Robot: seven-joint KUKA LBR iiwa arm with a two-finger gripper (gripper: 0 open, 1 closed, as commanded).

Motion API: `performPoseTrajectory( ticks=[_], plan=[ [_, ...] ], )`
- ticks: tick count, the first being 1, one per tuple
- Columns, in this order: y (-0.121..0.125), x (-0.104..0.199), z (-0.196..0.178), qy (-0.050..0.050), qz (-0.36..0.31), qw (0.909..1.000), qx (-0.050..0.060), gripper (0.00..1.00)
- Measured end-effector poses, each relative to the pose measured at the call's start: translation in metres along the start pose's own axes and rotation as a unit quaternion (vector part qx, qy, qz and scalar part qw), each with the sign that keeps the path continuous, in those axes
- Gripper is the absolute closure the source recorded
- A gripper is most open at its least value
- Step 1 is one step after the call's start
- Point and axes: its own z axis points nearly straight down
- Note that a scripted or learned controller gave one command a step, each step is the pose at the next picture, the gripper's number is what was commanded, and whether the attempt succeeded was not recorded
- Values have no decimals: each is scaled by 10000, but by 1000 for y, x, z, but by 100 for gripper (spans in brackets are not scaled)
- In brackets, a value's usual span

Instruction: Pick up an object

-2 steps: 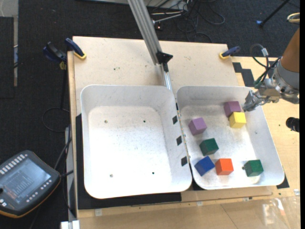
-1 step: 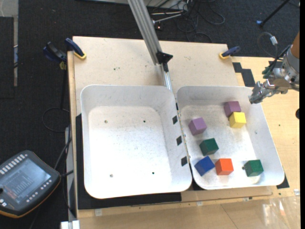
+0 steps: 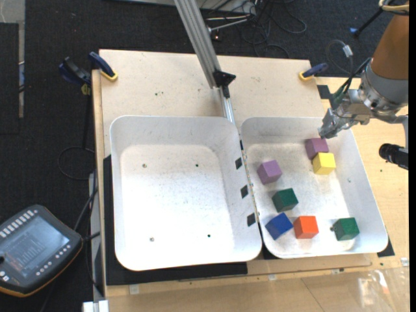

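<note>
The right bin (image 3: 364, 194) holds several blocks: a purple one (image 3: 316, 146) and a yellow one (image 3: 324, 163) touching at the back right, a lilac one (image 3: 269, 171), a dark green one (image 3: 285, 199), a blue one (image 3: 279, 225), an orange one (image 3: 305, 227) and a green one (image 3: 346, 229) at the front. My gripper (image 3: 327, 130) hangs low over the bin's back right corner, just above and behind the purple block. Nothing shows between its tips.
The left bin (image 3: 130, 142) sits beside the right one. A slanted metal pole (image 3: 198, 31) crosses the back of the bench. Clamps (image 3: 104, 67) (image 3: 312, 71) stand at the bench's back corners. A teach pendant (image 3: 32, 249) lies on the floor at front left.
</note>
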Motion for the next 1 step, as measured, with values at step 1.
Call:
performPoseTrajectory(
  ticks=[1],
  plan=[
    [-3,56,-3,7,-4,10000,0,100]
  ],
)
